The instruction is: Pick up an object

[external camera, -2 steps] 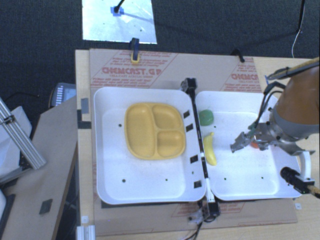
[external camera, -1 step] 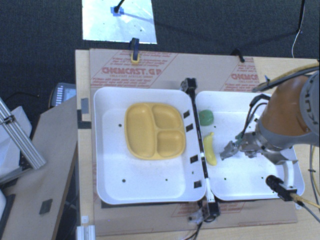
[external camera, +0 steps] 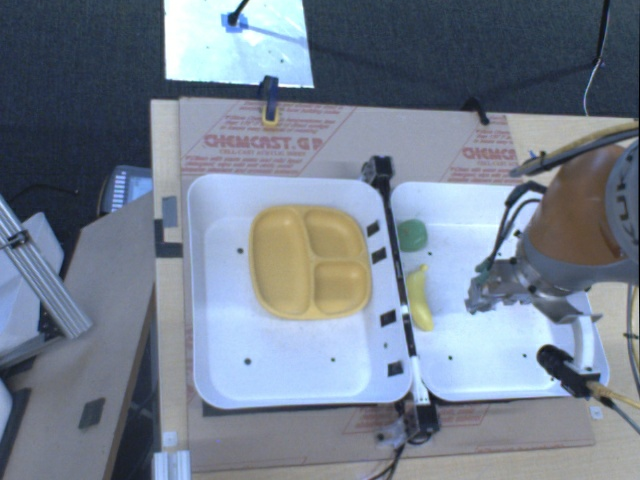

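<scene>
A green round object (external camera: pixel 411 234) lies at the back left of the right bin (external camera: pixel 455 373). Just in front of it a yellow banana-shaped piece (external camera: pixel 419 299) rests along the bin's left wall. My gripper (external camera: pixel 488 297) hangs low over the middle of the right bin, to the right of the banana and apart from it. A yellow divided plate (external camera: pixel 308 262) sits in the left bin (external camera: pixel 215 368).
A black divider with clips (external camera: pixel 393 278) runs between the two bins. The arm's orange band (external camera: pixel 585 208) hangs over the right bin's right side. Cardboard (external camera: pixel 330 138) lies under and behind the bins.
</scene>
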Available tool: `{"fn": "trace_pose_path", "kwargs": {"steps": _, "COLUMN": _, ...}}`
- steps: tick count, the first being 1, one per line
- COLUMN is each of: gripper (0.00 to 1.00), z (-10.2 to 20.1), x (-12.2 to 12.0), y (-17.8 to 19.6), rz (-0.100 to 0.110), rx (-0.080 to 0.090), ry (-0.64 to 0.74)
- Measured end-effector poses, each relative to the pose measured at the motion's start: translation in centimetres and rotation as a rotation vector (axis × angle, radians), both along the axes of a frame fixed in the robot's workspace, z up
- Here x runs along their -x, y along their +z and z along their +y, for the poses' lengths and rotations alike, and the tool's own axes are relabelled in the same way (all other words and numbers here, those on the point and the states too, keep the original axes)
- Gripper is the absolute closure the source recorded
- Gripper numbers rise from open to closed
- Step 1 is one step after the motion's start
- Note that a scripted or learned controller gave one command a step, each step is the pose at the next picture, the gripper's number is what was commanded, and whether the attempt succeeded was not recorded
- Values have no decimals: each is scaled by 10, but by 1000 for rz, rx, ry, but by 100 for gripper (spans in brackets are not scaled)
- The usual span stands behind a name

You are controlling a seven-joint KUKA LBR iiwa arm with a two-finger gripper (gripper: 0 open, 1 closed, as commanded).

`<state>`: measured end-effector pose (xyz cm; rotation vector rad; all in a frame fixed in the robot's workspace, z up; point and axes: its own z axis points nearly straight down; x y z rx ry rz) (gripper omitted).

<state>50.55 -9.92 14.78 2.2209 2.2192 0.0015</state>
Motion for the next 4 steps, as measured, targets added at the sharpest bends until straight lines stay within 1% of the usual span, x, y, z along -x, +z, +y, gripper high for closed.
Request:
{"fn": "trace_pose_path", "kwargs": {"steps": 1, "gripper": 100, "z": 3, "x": -4, "y": 63, "rz": -5, "rx": 0, "ry": 5}}
{"fn": "trace_pose_path", "kwargs": {"steps": 2, "gripper": 100, "z": 1, "x": 0, "y": 108, "rz": -5, "rx": 1, "ry": 5}}
{"fn": "trace_pose_path", "kwargs": {"steps": 3, "gripper": 100, "z": 1, "x": -2, "y": 138, "rz": -3, "rx": 0, "ry": 5}}
{"fn": "trace_pose_path", "kwargs": {"steps": 4, "gripper": 100, "z": 47, "x": -21, "y": 120, "rz": 1, "rx": -2, "ry": 10}}
